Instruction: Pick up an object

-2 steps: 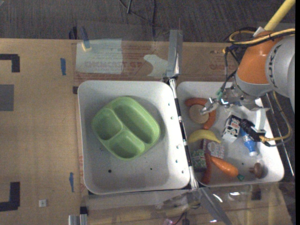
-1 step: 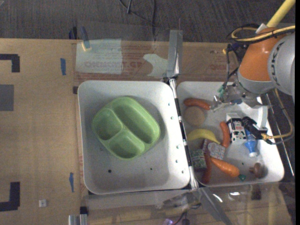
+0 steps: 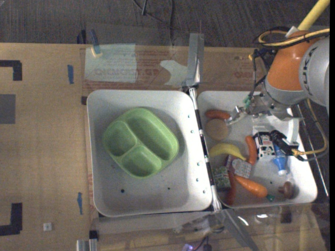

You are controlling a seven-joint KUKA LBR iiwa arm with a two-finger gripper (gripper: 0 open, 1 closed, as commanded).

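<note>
My gripper [image 3: 242, 112] hangs over the back of the right bin [image 3: 309, 184], just right of a red sausage [image 3: 215, 114] and above a brown round piece [image 3: 216, 129]. Nothing visibly sits in it. Lower in the same bin lie a yellow banana [image 3: 227, 150], an upright orange carrot [image 3: 251, 148], a second carrot [image 3: 250, 187], a red chili [image 3: 231, 191], a small green box [image 3: 222, 178], a pink box [image 3: 241, 168], a white and black box [image 3: 265, 145], a blue bottle [image 3: 281, 162] and a brown mushroom [image 3: 288, 190].
The left bin [image 3: 104, 192] holds a green divided plate [image 3: 140, 141]. A metal divider [image 3: 201, 145] separates the two bins. The arm's orange band [image 3: 285, 67] and yellow cables [image 3: 309, 151] crowd the right bin's back right corner.
</note>
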